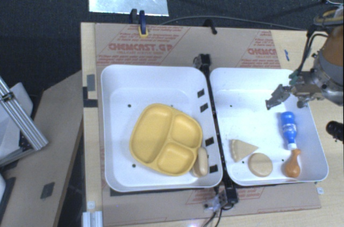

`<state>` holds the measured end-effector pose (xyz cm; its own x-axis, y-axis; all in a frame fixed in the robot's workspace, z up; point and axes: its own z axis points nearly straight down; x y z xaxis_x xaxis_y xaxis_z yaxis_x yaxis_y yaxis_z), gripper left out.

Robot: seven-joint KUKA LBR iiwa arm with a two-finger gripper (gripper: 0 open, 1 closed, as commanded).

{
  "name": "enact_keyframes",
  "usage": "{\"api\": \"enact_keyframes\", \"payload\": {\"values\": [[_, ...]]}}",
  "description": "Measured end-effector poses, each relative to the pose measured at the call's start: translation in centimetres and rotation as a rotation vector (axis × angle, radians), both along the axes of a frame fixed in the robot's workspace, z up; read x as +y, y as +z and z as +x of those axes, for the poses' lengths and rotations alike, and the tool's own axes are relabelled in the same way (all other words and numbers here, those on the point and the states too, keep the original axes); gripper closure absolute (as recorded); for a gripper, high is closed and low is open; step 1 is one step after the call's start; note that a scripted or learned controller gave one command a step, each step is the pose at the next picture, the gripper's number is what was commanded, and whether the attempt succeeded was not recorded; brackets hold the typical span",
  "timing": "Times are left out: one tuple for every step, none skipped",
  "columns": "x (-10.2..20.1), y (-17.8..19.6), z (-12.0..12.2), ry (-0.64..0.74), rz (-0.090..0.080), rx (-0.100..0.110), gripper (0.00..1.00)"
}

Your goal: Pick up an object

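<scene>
Dark carpet around your bench, and your gripper (280, 96) hangs with its fingers spread and nothing between them over the right bin (236, 80), near its far right corner, just above the blue bottle (288, 127) by the right wall, probably lining up a grab.

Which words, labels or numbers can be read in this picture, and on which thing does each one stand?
"CHEMCAST GP", in red print on the brown sheet under the bins, at its upper left.
"CHEMCAST", the same red print repeated at the sheet's upper right; the letters after it are too blurred to read.
Fainter red print along the sheet's bottom edge: too blurred to read.
Blue bottle: it has a white band, with no readable text.
</scene>
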<state>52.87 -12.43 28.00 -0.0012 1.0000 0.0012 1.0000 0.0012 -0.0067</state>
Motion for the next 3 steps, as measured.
{"api": "enact_keyframes", "payload": {"values": [[0.0, 0.4, 0.2, 0.002, -0.001, -0.009, 0.0], [-0.6, -4.0, 0.4, 0.0, -0.001, -0.005, 0.0], [0.4, -9.5, 0.3, 0.001, 0.0, -0.003, 0.0]]}}
